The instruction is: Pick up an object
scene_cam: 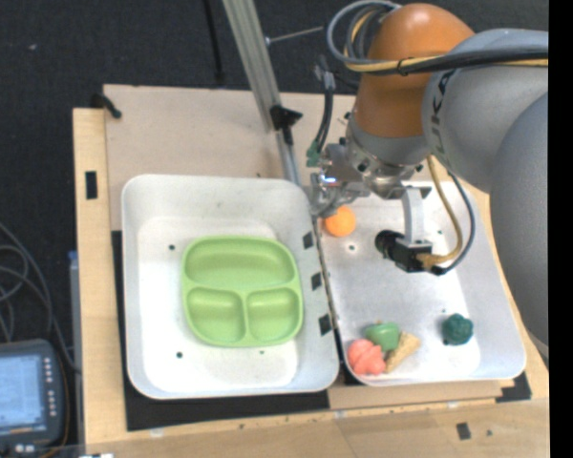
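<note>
- Nearest the camera, along the bench's front, two white bins sit side by side: the left bin (143,256) and the right bin (477,346).
- Inside the left bin, a green plate (241,289) with three compartments lies flat near the middle, with nothing on it.
- At the seam between the bins, toward 12 o'clock of the right bin, an orange ball (340,222) rests on the floor close to the dividing wall.
- Just above the ball hangs the gripper (336,191); its tip appears to reach the ball's top edge, though contact is not clear.
- Whether the jaws are spread or pressed together I cannot tell, as the wrist hides them from this slant.
- At 6 o'clock of the right bin, three toys cluster against the front wall: a pink piece (366,356), a green piece (383,334) touching it, and a tan cone (403,350) just beside them.
- At 4 o'clock of the same bin, a dark green lump (457,329) sits apart from the cluster.
- Step in hand, as I judge it: the approach to the ball, which looks like the chosen object; nothing is seen held.
- Next move calls for straddling the ball, closing and lifting straight up; the ball may roll toward the wall.
</note>
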### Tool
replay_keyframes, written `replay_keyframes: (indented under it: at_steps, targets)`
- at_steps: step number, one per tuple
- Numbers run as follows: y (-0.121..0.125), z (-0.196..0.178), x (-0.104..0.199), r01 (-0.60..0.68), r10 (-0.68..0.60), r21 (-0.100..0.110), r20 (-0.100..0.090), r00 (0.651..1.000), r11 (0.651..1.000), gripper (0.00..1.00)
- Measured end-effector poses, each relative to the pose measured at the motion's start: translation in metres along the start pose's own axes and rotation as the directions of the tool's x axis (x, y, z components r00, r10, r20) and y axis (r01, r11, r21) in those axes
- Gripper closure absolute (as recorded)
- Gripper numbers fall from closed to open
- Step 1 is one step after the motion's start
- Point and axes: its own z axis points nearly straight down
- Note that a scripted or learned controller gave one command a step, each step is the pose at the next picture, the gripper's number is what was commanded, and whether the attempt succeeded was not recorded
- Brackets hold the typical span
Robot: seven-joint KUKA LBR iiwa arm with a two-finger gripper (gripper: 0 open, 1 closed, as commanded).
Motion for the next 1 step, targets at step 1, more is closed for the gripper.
replay_keyframes:
  at_steps: [1]
  targets:
    - [-0.0062,0.0112,0.0491,-0.001,0.001,0.003,0.001,1.000,1.000,1.00]
